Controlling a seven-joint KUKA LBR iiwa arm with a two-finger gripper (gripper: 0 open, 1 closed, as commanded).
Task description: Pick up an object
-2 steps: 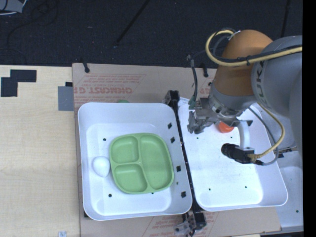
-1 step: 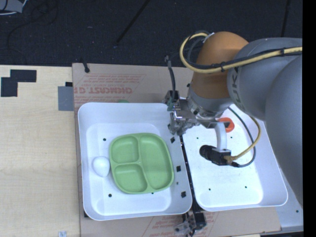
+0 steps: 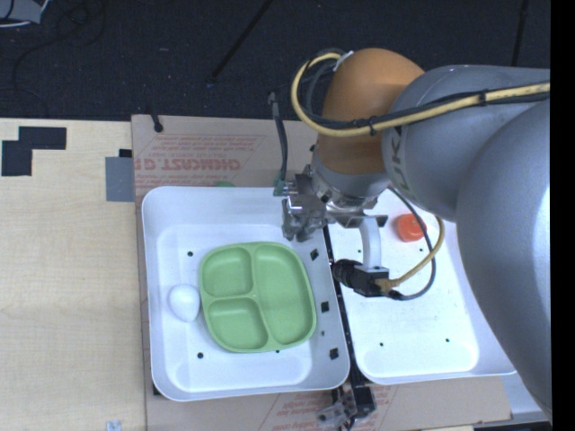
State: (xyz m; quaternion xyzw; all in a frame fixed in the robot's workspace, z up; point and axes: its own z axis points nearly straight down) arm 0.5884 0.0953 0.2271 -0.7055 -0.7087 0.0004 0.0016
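White bins point(image 3: 171, 241) on pale wood bench point(image 3: 63, 268), green tray point(image 3: 256, 296), dark cabled floor, tool point(image 3: 301, 227) state perhaps unreadable.

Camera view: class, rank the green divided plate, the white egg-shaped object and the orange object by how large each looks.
1. Green divided plate, by far the largest.
2. White egg-shaped object.
3. Orange object, which looks slightly smaller, but the arm partly hides it, so these last two are unsure.

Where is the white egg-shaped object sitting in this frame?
The white egg-shaped object lies in the left bin, near that bin's left wall, right beside the left edge of the green divided plate.
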